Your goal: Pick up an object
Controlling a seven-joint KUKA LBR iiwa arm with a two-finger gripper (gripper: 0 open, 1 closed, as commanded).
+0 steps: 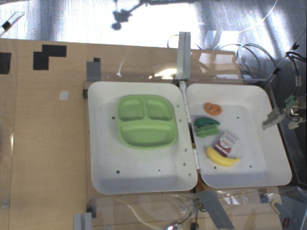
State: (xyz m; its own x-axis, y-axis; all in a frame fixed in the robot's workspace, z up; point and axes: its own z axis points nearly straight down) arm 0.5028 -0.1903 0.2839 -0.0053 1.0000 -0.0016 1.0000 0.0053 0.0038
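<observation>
Pale wooden bench carries two white bins; the right bin (249, 99) holds a glossy curved banana (222, 157), a small flat packet (226, 143) touching it, a green pepper-like toy (206, 126) and an orange piece (213, 109). The gripper (276, 120) sits at that bin's right rim, and whether it is apart or together I cannot tell. Crowded items risk a snagged, slipping grasp.

no words or numbers can be read here. the small red and white packet (226, 143) in the right bin (268, 174) has some print on it, but it is too tiny and blurry to read.
</observation>
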